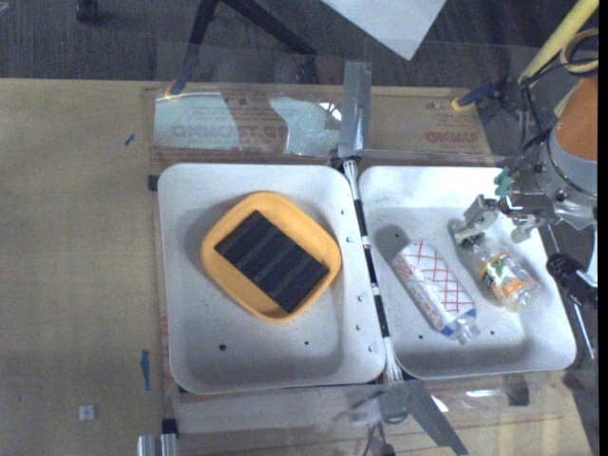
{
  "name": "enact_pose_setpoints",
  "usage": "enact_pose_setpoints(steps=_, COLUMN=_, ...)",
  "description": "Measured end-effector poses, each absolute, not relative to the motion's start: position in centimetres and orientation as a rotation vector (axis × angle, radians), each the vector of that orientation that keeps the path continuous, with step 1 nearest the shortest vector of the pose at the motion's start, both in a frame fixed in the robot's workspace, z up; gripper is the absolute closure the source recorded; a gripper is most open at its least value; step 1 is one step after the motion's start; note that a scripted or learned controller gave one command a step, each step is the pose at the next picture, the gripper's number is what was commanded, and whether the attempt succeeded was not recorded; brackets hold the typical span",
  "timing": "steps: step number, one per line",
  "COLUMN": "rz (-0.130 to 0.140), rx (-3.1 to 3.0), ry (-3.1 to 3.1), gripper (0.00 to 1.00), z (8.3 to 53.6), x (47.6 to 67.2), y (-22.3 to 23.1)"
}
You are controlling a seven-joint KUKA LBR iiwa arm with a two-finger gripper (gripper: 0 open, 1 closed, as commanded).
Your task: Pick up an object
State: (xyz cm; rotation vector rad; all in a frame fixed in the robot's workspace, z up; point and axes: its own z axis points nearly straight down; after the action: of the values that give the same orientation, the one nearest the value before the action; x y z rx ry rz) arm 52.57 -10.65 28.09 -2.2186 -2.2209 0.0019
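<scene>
My gripper (496, 226) hangs over the back right part of the right bin (418, 193), at the end of the arm that comes in from the right. It is open, its fingers (472, 220) apart with nothing between them. Just in front of it lies a small clear bottle (503, 275) with an orange and green label, on its side on the bin floor. A white packet (433, 286) with a red criss-cross print lies slantwise in the middle of the same bin.
The left bin (190, 331) holds a yellow-orange dish (271, 255) with a black ridged insert. A metal divider rail (366, 264) runs between the bins. Clear plastic sheeting (247, 122) lies behind them.
</scene>
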Motion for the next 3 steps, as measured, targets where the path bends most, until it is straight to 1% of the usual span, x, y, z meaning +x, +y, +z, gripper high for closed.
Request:
enact_pose_setpoints(steps=1, rz=0.0, rx=-2.225, ry=-2.218, gripper=0.0, z=20.6, x=53.4, y=-19.2)
enact_pose_setpoints(steps=2, rz=-0.001, rx=-2.166, ry=-2.279, gripper=0.0, z=9.5, x=55.8, y=-19.3)
enact_pose_setpoints(steps=3, rz=-0.004, rx=-2.172, ry=-2.281, gripper=1.0, z=10.7, x=55.9, y=-19.4)
